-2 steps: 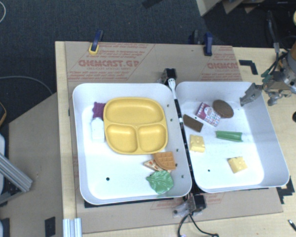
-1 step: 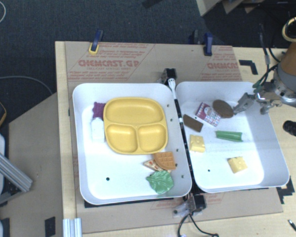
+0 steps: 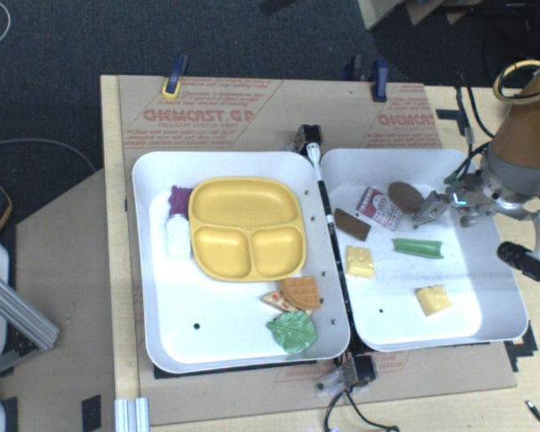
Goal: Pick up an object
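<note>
The right bin (image 3: 495, 327) holds several small items: a red and white packet (image 3: 375, 207), a brown oval piece (image 3: 403, 193), a dark brown slab (image 3: 351, 224), a green bar (image 3: 418, 247), a pale yellow cube (image 3: 360, 262) and a yellow block (image 3: 433, 300). My gripper (image 3: 435, 205) hangs low over the bin's upper right part, just right of the brown oval piece and above the green bar. Nothing shows held in it. The arm's orange band (image 3: 522, 133) rises at the far right.
In the left bin (image 3: 153, 322) lie a yellow divided plate (image 3: 247, 227), a purple item (image 3: 180, 198), a white bottle (image 3: 177, 237), a waffle (image 3: 300, 292) and a green leaf (image 3: 292, 329). A black clip (image 3: 310, 138) sits where the bins meet at the back.
</note>
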